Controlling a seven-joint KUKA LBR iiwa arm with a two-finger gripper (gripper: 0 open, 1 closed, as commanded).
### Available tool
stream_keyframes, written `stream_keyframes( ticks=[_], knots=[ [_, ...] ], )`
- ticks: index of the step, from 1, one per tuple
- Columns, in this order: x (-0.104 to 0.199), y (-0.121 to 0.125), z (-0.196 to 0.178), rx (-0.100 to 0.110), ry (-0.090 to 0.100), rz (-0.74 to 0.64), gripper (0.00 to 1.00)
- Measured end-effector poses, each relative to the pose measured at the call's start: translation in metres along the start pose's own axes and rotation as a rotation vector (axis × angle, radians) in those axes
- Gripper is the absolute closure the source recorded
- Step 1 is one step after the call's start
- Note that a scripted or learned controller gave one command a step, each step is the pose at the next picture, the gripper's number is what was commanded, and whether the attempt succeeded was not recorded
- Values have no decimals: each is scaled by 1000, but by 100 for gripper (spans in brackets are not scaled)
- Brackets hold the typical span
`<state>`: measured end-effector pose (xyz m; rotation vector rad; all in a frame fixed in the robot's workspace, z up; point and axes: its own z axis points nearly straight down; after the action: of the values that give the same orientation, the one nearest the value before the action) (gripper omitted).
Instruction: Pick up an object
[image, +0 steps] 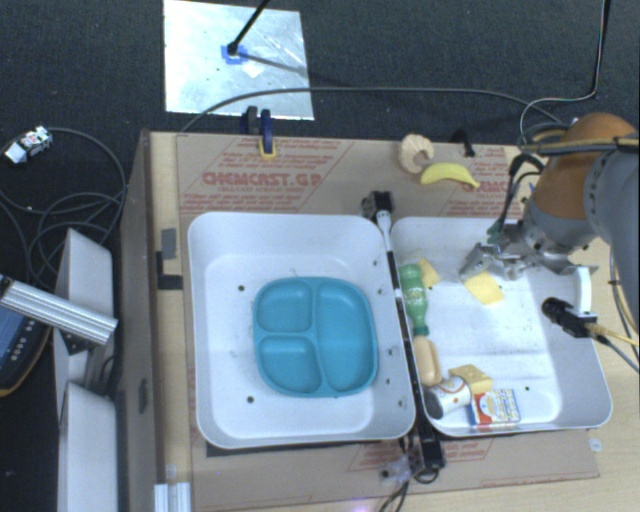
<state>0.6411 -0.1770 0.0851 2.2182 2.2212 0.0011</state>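
In the left bin (215, 260), centre-left of the frame, lies a blue divided plate (315, 335). It is wide and flat, so it looks a poor thing for a two-finger grip.

Along the wall that the two bins share, a green bottle (411, 296) lies lengthwise, and below it a tan oblong piece (427, 360). Both look rounded and smooth, likely to roll or slip unless taken across the middle.

In the right bin (590, 400), near the lower edge, a small printed carton (495, 407) and a yellowish piece (470, 378) sit close together, crowded against the rim.

Upper middle of that bin, a yellow block (486, 290) lies alone on the bare floor. By its look it is light toy food, perhaps a little soft, with flat sides that should take a squeeze well; pinching it across two opposite faces seems the best hold.

Just above and right of the block hangs the tool (490, 257), tilted toward it, its fingers somewhat spread and nothing between them.

At the top of the tabletop (330, 180), outside the bins, rests a banana (448, 176).
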Motion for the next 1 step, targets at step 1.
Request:
stream_keyframes(
  ticks=[1],
  knots=[
    [-21, -7, 0, 0, 0, 0, 0]
  ],
)
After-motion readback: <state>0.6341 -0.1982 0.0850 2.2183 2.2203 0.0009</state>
